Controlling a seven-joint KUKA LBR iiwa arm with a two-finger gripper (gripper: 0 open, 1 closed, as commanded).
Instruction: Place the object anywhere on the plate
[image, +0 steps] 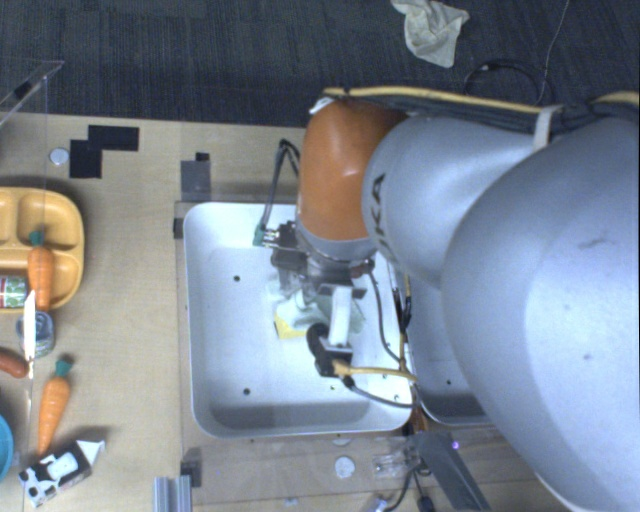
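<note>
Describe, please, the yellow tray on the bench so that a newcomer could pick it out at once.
Start at the white bin under the arm and look left across the wooden bench to the picture's left edge. There lies a shallow yellow tray with rounded corners, divided into compartments, and a toy carrot rests in it. Nothing else nearby is yellow and compartmented.

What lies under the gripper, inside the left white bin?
A small pale yellow object lies on the left white bin's floor, partly covered by the gripper. The arm covers whatever else lies below.

floor (200, 50): dark carpet, crumpled rag (431, 30) lay on it | table (130, 400): light wood | light: even, soft
</note>
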